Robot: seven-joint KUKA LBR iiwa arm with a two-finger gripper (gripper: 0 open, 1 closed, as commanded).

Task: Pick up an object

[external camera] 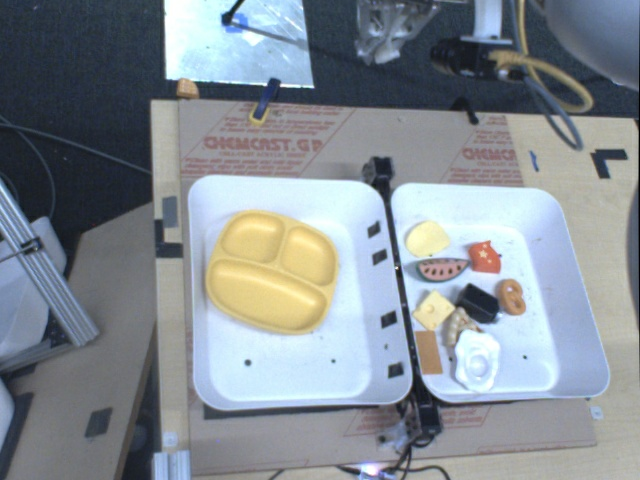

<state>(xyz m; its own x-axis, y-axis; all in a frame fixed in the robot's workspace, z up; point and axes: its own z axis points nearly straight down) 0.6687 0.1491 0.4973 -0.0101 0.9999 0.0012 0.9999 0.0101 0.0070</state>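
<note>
At the near end of the right white bin (570,258) you have a white fried-egg toy with a pale yolk (477,359), the item closest to you. Just left of it lies a thin tan strip like a cracker (428,352), and touching its upper edge sits a small beige lumpy piece (460,322). Above that you see a black block (479,302) beside a pale yellow cheese square (434,310). To the block's right is a small brown pretzel-shaped ring (512,297). Further up you find a watermelon slice with red flesh and green rind (442,268), a red strawberry-like piece (485,256) and a rounded pale yellow slice (428,238). All of these lie in that bin, none lifted.

The left white bin (210,368) holds a yellow plastic plate with three compartments (271,270), flat on the bin floor.

Both bins rest on the cardboard-covered desk (300,143). Your gripper (388,23) hangs at the top of the view, beyond the desk's far edge and well apart from the toys; its fingers look bunched together, but you cannot tell their spread.
</note>
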